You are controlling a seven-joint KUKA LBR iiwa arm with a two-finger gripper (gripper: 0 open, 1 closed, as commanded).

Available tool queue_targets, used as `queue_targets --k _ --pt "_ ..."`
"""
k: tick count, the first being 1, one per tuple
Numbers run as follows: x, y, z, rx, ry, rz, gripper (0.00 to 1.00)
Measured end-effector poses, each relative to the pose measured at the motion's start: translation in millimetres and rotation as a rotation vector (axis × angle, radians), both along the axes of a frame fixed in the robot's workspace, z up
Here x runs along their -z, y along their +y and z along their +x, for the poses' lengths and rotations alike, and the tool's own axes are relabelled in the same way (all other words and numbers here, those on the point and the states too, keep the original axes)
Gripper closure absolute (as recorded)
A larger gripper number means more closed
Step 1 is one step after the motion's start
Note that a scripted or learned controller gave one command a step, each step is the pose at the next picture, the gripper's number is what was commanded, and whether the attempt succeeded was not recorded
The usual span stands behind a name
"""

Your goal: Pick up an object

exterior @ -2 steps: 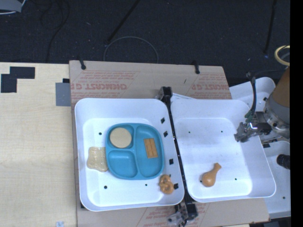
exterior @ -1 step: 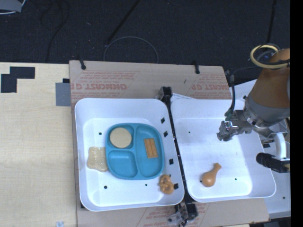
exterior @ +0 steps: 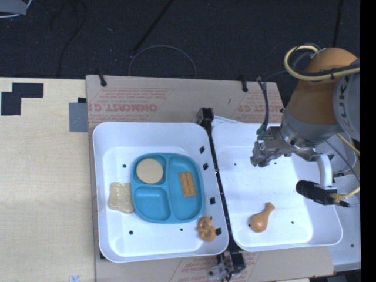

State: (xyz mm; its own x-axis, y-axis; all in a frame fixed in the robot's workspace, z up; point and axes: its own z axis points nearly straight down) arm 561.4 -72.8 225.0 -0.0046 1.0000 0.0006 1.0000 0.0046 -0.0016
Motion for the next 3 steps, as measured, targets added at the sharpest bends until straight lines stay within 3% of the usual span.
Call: queue_targets --k 3 --pt "11.3 154.0 52.8 0.001 0.0 0.0 1.0"
